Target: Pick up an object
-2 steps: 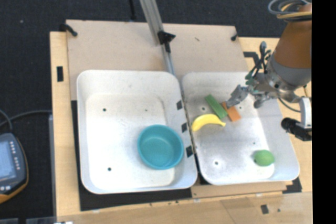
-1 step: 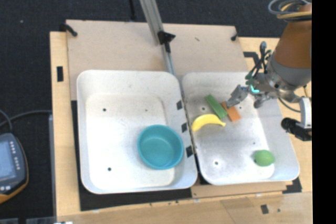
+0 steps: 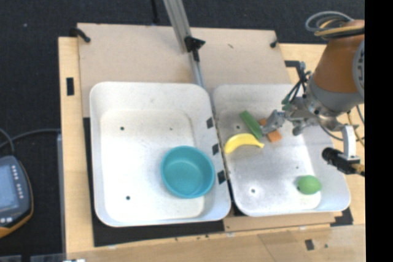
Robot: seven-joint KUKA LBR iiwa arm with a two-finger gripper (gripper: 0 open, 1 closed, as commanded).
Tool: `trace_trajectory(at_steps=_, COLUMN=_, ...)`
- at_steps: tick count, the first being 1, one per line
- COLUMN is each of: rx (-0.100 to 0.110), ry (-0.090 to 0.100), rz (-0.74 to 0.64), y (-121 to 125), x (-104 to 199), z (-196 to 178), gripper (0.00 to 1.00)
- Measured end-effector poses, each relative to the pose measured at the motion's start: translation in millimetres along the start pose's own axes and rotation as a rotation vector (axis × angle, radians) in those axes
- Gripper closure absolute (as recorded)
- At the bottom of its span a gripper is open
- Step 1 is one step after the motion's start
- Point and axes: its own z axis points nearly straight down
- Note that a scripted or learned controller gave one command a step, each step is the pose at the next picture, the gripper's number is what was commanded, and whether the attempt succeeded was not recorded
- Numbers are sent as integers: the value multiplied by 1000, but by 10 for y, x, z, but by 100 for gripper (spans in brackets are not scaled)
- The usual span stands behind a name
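Note:
My gripper (image 3: 286,124) hovers low over the right bin (image 3: 279,196), near its upper middle, with its two fingers spread apart and nothing between them. A small orange block (image 3: 273,135) lies just under and left of the left fingertip (image 3: 274,120). Left of that lie a green stick (image 3: 250,123) and a yellow banana (image 3: 243,143), close to the bin's left wall. A green ball (image 3: 308,184) rests in the bin's lower right part. A blue bowl (image 3: 187,171) stands upright in the left bin (image 3: 123,107).
A slanted metal pole (image 3: 175,6) rises behind the bins from a clamp at their rear junction. The ridge where the two bins meet (image 3: 218,150) runs just left of the banana. Bare floor shows in the right bin between the banana and the ball.

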Motion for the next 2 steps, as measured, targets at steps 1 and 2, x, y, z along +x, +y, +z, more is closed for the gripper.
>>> trace_trajectory(at_steps=1, rx=2, ry=1, rz=0, y=8, x=-31, z=631, gripper=0)
trace_trajectory(at_steps=2, rx=-1, ry=0, rz=1, y=6, x=-49, z=810, gripper=0)
